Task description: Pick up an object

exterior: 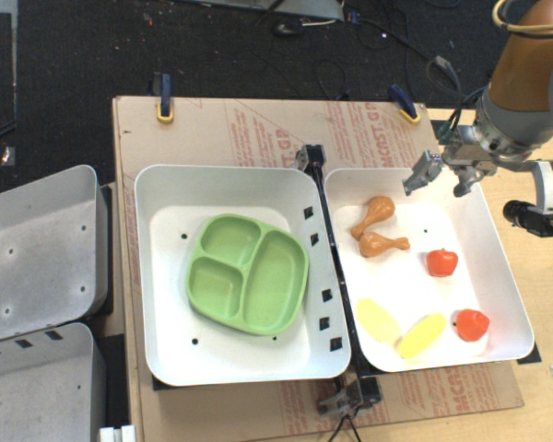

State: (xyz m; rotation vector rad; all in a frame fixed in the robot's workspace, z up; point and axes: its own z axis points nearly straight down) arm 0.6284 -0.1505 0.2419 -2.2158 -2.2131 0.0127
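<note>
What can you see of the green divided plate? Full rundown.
The green divided plate is light green, looks like matte plastic, with rounded corners and three compartments: two small ones on its left side, one long one on its right. It lies flat and right way up, turned at a slant, near the middle of the left bin. It touches only the bin floor.

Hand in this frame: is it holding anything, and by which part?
Nothing is held. The hand hangs open above the right bin's far edge, apart from the drumsticks.
</note>
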